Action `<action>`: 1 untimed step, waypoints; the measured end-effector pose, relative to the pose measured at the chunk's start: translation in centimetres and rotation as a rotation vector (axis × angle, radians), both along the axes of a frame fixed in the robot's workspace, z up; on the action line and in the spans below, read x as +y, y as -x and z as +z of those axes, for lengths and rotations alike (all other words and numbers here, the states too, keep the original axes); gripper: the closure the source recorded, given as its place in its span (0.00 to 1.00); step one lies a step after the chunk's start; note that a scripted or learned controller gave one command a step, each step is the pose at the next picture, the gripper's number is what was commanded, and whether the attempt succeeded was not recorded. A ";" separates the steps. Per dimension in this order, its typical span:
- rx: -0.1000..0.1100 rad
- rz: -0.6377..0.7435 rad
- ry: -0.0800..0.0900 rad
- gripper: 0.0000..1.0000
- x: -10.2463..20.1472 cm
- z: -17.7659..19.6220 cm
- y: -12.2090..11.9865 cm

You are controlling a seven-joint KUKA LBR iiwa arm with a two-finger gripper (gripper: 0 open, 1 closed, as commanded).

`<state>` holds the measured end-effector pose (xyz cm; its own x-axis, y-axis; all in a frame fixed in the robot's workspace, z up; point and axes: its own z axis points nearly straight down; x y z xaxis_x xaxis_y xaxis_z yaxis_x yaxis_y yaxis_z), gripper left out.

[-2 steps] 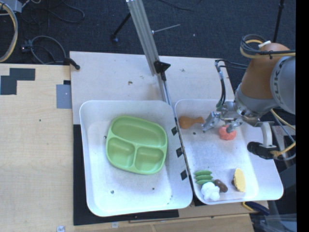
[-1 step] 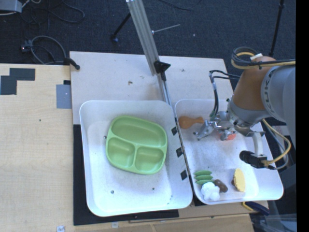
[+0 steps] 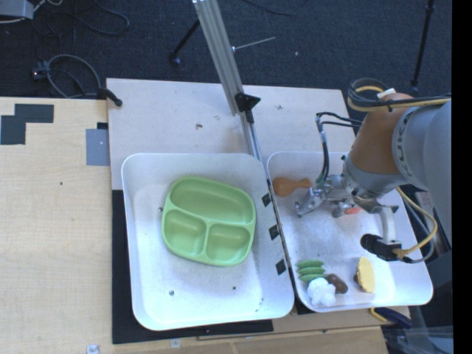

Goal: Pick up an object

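Note:
My gripper (image 3: pixel 313 201) is low inside the right bin (image 3: pixel 413 290), in its upper half, reaching in from the right. An orange-brown object (image 3: pixel 289 186) lies just left of and above it, close to the gripper's tip; I cannot tell whether they touch. Near the bin's front lie a green pea pod (image 3: pixel 310 269), a white lumpy object (image 3: pixel 321 292), a small brown piece (image 3: pixel 338 282) and a yellow object (image 3: pixel 365 273). A small red bit (image 3: pixel 352 211) shows beside the wrist. Nothing is visibly held.
The left bin (image 3: pixel 140 271) holds a green divided plate (image 3: pixel 209 220). A slanted metal rail (image 3: pixel 225 57) runs down to the wall between the bins. The arm's cables (image 3: pixel 383 245) loop over the right bin's right side.

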<state>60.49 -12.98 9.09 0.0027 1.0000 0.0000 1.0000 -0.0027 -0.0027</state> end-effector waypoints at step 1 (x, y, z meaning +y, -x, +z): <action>0.000 -0.004 -0.001 1.00 -0.1 1.0 0.0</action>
